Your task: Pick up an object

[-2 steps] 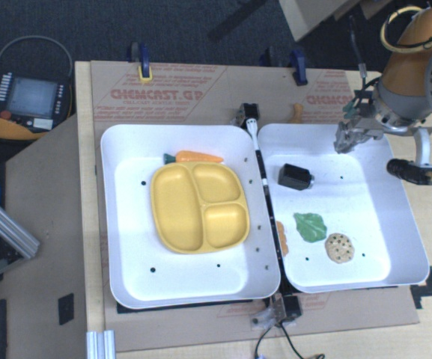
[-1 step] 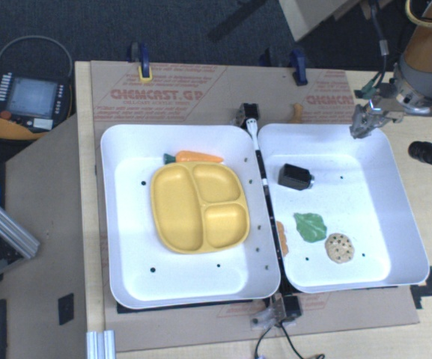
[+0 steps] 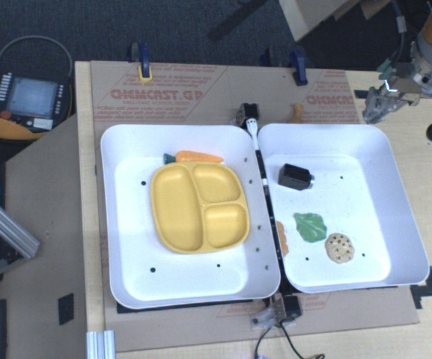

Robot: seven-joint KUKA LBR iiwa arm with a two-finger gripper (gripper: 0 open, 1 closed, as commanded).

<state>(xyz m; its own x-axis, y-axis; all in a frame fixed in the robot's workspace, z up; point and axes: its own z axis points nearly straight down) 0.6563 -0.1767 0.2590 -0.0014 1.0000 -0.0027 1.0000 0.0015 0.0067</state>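
Three objects (image 3: 295,176) far below claw (image 3: 384,99)

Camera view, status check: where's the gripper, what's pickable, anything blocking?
Gripper off beyond right bin's far corner. Black block, green leaf, round cookie lying apart in right bin. Yellow divided plate, orange carrot in left bin. Nothing blocking.

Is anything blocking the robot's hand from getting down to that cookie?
Nothing visible. The gripper sits beyond the right bin's far corner, and bare bin floor lies between it and the cookie; the green piece lies beside it.
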